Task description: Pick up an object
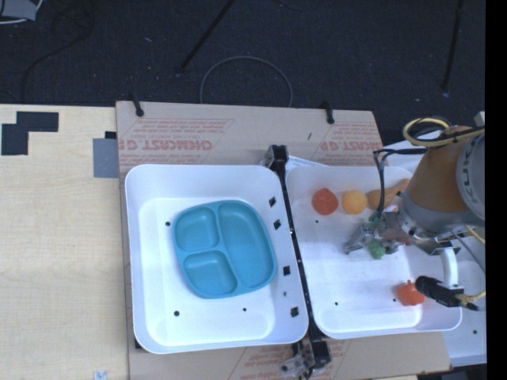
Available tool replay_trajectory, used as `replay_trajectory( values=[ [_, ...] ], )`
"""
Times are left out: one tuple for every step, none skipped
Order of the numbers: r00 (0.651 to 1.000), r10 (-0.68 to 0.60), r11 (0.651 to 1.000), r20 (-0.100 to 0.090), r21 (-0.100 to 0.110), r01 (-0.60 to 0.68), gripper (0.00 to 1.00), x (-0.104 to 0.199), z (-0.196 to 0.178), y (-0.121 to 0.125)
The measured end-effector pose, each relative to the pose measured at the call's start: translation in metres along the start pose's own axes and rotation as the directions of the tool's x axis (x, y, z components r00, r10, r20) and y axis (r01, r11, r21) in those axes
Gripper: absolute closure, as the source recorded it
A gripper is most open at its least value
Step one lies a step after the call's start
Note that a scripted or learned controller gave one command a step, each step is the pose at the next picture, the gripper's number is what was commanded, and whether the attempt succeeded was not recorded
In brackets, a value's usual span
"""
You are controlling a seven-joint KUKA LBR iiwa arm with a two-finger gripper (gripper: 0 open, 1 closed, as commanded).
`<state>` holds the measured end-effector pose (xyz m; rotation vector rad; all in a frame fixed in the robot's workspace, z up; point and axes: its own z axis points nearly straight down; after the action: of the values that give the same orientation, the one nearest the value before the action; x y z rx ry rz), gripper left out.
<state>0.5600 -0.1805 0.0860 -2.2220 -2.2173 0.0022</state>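
In the right bin my gripper hangs low, reaching in from the right. A small green object lies right beside its tip, partly hidden by it; whether they touch I cannot tell. Just behind the gripper a red round fruit, an orange one and a tan piece stand in a row. A red-orange object rests near the bin's front right corner.
The left bin holds a blue divided plate. A black divider runs between the two bins. Cardboard lies beneath them, and pale bench surface extends to the left.
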Motion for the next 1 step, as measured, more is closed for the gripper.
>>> replay_trajectory(
  values=[
    [1.000, 0.003, 1.000, 0.000, 0.000, -0.003, 1.00, -0.0008, -0.0119, 0.0001]
  ],
)
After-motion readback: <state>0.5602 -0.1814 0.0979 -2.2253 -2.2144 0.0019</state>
